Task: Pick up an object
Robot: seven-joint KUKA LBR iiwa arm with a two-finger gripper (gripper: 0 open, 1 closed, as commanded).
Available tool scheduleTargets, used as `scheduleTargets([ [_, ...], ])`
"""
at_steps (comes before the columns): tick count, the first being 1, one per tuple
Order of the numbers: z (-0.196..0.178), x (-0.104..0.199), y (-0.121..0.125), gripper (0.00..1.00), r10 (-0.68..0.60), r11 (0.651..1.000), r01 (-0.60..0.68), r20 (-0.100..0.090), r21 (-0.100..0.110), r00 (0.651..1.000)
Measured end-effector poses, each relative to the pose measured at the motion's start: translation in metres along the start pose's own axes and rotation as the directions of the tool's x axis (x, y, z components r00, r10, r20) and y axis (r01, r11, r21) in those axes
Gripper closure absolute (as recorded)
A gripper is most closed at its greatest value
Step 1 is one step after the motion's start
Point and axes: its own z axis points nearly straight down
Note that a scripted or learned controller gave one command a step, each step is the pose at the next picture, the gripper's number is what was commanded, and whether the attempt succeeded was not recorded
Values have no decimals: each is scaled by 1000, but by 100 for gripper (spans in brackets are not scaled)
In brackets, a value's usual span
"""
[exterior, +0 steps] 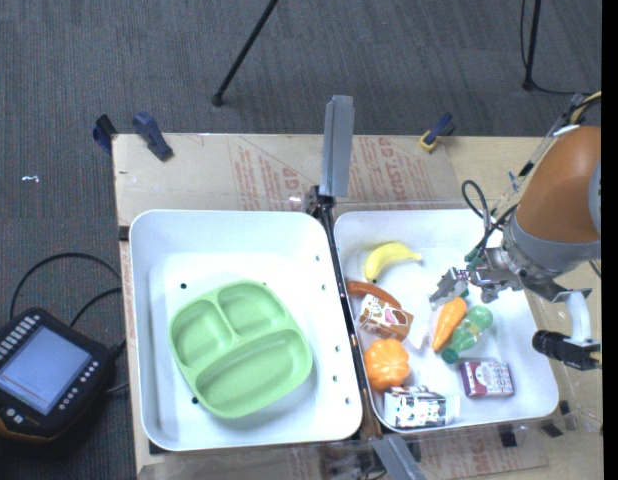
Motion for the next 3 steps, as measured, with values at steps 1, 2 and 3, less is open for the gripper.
scheduleTargets([
  [1,70,-21,10,0,24,1000,-24,0,-1,1000],
  [2,62,-22,8,100,33,999,-33,-3,2,999],
  [3,-31,12,41,100,390,921,-390,1,-2,921],
])
